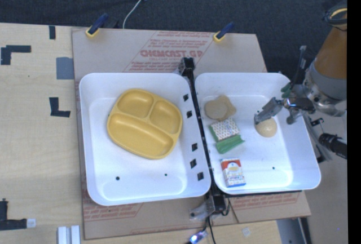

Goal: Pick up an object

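Four small things lie in the right bin (293, 178), and the jaws (274, 112) hang spread over one of them: a pale round ball (267, 127) with one finger tip just above its upper edge and nothing pinched between them. From the one camera, the ball sits well toward the right wall of that bin, the nearest pick for the arm. Judged from here, the main risk is that the ball rolls: if one finger lands on its top rather than beside it, it may squirt away toward the wall or toward the green packet (226, 134). The bin's right rim lies close to the ball, so the outer finger has little room to drop without hitting it. Left of the ball there is bare white floor before the packet and the tan disc (219, 107), which gives room to sweep that way. A red-and-white box (232, 172) lies below the packet, well apart from the ball. The yellow tray (145, 123) in the left bin (96, 181) is far off across the divider.
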You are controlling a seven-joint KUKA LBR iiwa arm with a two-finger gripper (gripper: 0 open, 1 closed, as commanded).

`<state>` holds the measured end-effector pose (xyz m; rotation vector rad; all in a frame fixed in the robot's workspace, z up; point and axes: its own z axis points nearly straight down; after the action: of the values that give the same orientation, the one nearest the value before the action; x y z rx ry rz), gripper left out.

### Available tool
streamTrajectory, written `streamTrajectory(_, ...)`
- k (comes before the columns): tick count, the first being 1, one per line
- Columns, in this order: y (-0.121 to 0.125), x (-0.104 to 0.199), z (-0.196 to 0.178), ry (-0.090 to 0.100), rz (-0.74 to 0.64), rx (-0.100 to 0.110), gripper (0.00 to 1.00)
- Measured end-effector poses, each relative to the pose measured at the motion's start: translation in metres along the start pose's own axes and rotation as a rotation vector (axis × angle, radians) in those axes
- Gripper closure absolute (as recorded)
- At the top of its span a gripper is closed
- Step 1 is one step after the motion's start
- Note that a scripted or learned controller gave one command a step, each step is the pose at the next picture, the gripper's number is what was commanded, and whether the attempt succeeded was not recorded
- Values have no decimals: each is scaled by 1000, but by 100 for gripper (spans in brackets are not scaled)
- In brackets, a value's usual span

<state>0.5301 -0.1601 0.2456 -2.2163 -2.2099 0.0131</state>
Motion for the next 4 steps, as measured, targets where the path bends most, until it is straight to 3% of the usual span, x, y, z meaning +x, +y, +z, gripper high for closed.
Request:
streamTrajectory(1, 2, 0, -7, -2, -4, -12, 0)
streamTrajectory(4, 5, 13, 150, -2, -4, -9, 0)
